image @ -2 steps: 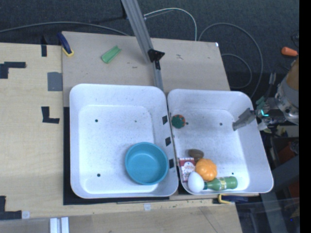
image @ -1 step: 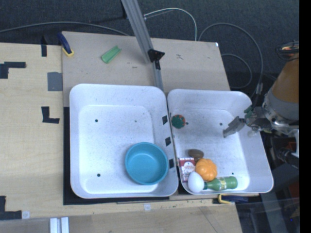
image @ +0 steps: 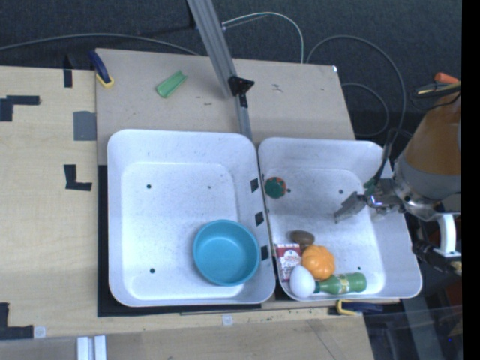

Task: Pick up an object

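The gripper (image: 351,207) hangs over the right bin (image: 390,163), near that bin's right wall, its dark fingers angled down and toward the bin's middle; from here the tips blur into one wedge, so I cannot tell whether they are spread or pressed together, and nothing shows between them. Take the orange ball (image: 318,262) as the marker. It sits in the near part of the right bin, and the gripper stands up-bin and a little to the right of it, well apart. Around the ball the likely targets crowd together: a brown lump (image: 302,238) just behind it, a white egg (image: 302,282) touching its near-left side, a green bottle (image: 346,283) lying just in front with its long axis running across the bin, and a red-and-white carton (image: 288,259) at its left against the bin wall. A small green-and-red ball (image: 275,187) lies alone far up-bin from the orange ball, near the divide. In my judgement the move turns on this: the cluster lies toward the near edge and slightly left of the tool, so it must travel that way before descending. The blue bowl (image: 226,252) sits in the left bin (image: 150,156).
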Controlling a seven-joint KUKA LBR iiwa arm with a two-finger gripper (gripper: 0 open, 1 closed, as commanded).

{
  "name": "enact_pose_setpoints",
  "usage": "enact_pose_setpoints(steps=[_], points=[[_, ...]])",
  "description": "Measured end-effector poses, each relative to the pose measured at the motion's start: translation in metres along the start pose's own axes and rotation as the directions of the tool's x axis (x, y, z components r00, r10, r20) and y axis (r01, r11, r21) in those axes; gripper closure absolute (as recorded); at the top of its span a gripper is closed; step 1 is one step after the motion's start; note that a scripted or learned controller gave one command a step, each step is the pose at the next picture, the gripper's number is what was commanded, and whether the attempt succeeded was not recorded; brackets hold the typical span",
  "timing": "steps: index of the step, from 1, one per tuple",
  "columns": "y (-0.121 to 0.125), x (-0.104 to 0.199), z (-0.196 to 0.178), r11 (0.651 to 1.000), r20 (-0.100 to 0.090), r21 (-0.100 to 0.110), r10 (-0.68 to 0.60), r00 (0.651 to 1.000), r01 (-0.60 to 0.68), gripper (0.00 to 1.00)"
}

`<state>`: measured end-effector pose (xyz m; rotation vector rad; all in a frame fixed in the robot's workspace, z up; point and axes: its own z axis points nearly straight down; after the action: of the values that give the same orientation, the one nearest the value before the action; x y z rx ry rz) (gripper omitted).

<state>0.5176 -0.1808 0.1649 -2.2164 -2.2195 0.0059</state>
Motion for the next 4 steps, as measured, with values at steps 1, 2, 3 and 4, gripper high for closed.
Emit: enact_pose_setpoints(steps=[1,2,3,4], points=[[-0.008,0.001,0.062,1.000,-0.001,0.003,0.001,1.000,-0.001,0.00],[-0.007,0.002,0.049,1.000,-0.001,-0.002,-0.001,1.000,0.001,1.00],[-0.006,0.004,0.007,1.000,0.001,-0.008,0.000,1.000,0.000,1.00],[0.000,0.004,-0.055,1.000,0.003,-0.012,-0.001,1.000,0.001,1.00]])
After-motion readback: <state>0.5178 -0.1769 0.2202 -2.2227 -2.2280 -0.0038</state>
